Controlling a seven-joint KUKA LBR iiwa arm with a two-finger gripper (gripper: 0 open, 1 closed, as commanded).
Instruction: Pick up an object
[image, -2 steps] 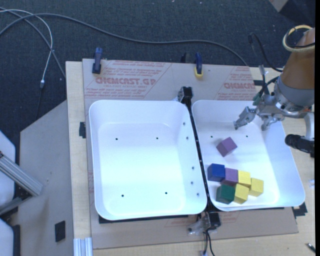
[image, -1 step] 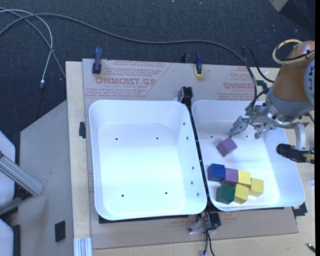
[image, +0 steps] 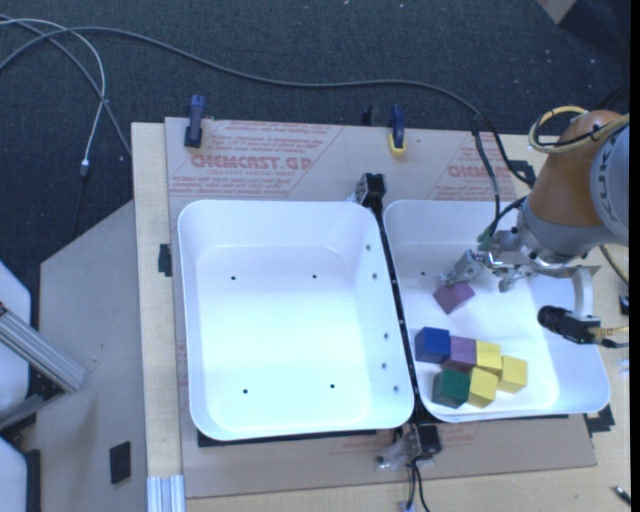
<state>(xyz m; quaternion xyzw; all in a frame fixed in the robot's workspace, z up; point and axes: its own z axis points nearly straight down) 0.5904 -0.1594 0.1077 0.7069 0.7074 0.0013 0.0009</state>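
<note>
My gripper (image: 487, 274) hangs over the middle of the right bin (image: 430, 235), its two fingers spread apart and nothing between them. A loose purple block (image: 454, 296) lies tilted on the bin floor just below and left of the left finger (image: 463, 268); whether they touch I cannot tell. Toward the bin's front sits a tight cluster: a blue block (image: 433, 344), a second purple block (image: 463, 350), a green block (image: 452, 388) and three yellow blocks (image: 489, 357).
The left bin (image: 280, 320) lies beside the right one, their walls meeting at a black divider clip (image: 372, 188). The arm's orange band (image: 565, 190) and cables rise at the right. Blue clamps (image: 195, 110) pin the board at the back.
</note>
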